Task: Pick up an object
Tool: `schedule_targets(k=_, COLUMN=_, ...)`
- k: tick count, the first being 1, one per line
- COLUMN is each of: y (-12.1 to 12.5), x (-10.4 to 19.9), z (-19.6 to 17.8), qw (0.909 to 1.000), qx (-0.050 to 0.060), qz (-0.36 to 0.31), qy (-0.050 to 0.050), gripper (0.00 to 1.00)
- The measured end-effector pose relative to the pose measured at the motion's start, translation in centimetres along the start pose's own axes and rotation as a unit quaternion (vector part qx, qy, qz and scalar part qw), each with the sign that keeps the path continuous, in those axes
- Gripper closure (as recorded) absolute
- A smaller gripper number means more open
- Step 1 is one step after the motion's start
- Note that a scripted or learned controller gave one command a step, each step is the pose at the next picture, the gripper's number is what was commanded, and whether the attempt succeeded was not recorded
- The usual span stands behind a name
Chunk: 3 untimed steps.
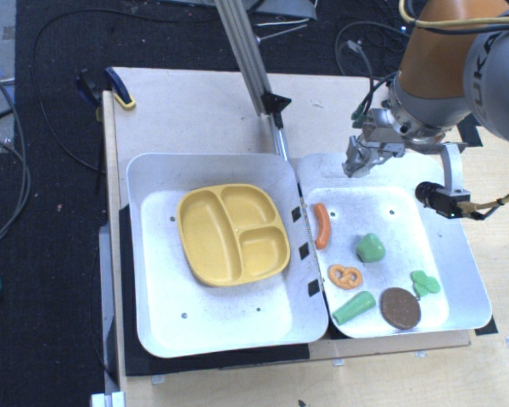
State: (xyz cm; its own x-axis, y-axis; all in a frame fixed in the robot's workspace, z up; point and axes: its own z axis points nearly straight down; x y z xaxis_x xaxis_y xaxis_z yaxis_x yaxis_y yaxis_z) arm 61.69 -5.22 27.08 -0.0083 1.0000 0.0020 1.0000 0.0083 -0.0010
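We see the gripper [357, 164] hanging over the far left corner of the right bin [458, 253], carrying nothing; whether it is spread or pressed together we cannot tell. Nearest below it is the sausage [321, 225], hard against the bin's left wall, long axis running far to near. Next come the green lump [370, 248], pretzel [345, 275], green pod [354, 307] angled near-left to far-right, brown disc [400, 307] and small green piece [423, 283]. The yellow tray [234, 232] sits in the left bin [153, 227]. Risks, we judge: the wall blocks one side at the sausage, a cross-axis mismatch slips it, and the flat disc offers little to pinch.
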Motion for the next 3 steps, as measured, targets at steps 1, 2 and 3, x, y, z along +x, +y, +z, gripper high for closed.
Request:
schedule_targets(k=1, y=-0.7, x=5.0, z=1.1, qw=1.0000, qx=0.001, qz=0.000, qy=0.000, gripper=1.00)
schedule_targets(k=2, y=-2.1, x=9.3, z=2.5, qw=1.0000, qx=0.001, qz=0.001, qy=0.000, gripper=1.00)
schedule_targets(k=3, y=-5.1, x=14.4, z=3.0, qw=1.0000, qx=0.001, qz=0.000, qy=0.000, gripper=1.00)
